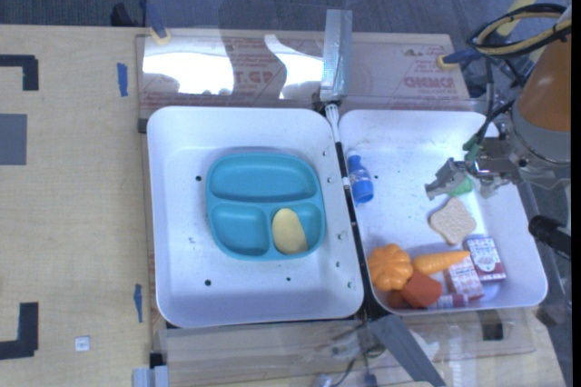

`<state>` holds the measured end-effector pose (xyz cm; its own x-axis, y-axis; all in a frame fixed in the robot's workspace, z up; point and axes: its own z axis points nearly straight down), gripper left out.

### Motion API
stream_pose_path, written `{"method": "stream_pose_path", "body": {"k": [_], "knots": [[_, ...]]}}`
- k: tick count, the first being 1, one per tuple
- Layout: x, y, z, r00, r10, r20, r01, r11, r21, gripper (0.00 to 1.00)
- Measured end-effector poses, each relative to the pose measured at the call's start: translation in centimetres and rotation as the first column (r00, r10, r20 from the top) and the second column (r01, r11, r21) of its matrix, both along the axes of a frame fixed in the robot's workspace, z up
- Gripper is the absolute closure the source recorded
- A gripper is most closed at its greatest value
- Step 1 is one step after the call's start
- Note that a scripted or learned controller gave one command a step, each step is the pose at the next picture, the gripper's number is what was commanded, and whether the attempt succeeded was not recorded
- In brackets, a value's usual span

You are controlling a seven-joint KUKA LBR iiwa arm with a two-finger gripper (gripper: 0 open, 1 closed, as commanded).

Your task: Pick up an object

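My gripper (451,179) hangs low over the upper right part of the right bin (399,144), reaching in from the right. A small green object (462,186) lies right at its tip; I cannot tell whether it is gripped. Just below it lies a slice of toast (452,221). Along the bin's front edge lie an orange pumpkin (390,267), a carrot (442,261), a red block (422,291) and two small cartons (484,256). A blue bottle (360,179) lies by the bin's left wall.
The left bin (172,194) holds a blue compartment tray (263,199) with a yellow oval item (290,231) in its lower right compartment. A metal divider (334,58) stands behind the bins. Cables (508,26) and the arm's body crowd the right side.
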<state>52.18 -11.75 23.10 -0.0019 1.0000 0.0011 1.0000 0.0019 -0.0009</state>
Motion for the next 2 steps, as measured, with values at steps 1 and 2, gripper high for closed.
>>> {"method": "stream_pose_path", "body": {"k": [1, 2], "knots": [[10.0, -2.3, -6.3, 0.971, 0.238, 0.002, -0.238, 0.971, -0.001, 0.0], [10.1, -8.9, -13.6, 0.949, 0.314, 0.005, -0.314, 0.949, -0.003, 0.0]]}}
